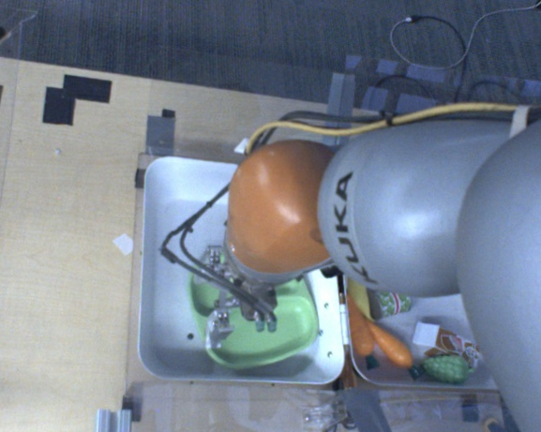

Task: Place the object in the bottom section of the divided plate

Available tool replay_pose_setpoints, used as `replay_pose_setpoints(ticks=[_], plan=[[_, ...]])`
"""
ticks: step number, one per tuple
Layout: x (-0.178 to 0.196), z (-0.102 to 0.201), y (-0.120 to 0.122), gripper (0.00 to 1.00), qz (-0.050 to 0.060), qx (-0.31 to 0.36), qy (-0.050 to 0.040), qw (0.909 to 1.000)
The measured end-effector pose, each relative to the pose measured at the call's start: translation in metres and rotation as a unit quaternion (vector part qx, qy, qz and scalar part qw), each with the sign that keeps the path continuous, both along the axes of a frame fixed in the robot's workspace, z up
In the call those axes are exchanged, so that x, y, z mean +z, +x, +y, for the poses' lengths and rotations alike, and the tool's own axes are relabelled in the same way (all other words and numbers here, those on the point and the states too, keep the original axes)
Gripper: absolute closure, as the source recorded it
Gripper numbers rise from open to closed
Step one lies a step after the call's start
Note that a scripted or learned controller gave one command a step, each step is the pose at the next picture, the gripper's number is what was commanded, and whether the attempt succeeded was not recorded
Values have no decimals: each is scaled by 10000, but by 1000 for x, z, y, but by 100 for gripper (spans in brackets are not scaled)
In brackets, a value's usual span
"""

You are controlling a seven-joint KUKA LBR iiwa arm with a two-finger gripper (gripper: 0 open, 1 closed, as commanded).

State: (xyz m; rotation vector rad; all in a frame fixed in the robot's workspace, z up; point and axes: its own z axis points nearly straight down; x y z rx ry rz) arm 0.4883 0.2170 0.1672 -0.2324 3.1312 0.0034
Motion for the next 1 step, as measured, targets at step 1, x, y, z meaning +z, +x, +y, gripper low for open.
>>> replay_pose_setpoints(ticks=[1], plan=[[9,1,2,100,-15,-14,16,10000]])
